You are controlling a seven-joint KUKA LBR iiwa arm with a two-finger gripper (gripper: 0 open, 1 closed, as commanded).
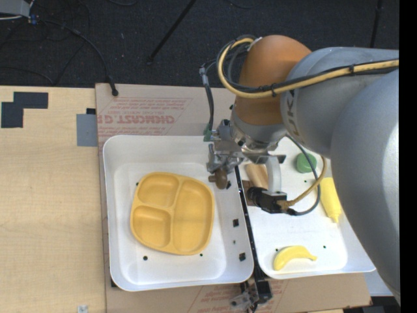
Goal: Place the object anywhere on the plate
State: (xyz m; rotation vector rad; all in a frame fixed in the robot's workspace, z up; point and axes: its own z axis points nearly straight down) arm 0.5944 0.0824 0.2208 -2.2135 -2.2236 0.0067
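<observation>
The pincer (223,175) hangs just beside the yellow divided plate (172,212) in the left bin (124,266); whether its grip is closed cannot be told.

Dark carpeted floor (130,38) at top, black cables (78,31) trailing across it. Light wooden counter (45,207) below, flat brown printed cardboard sheet (150,109) on it.

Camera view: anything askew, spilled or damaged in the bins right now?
Nothing stands out. The yellow plate lies flat in the left bin; the banana and green object rest in the right bin.
</observation>
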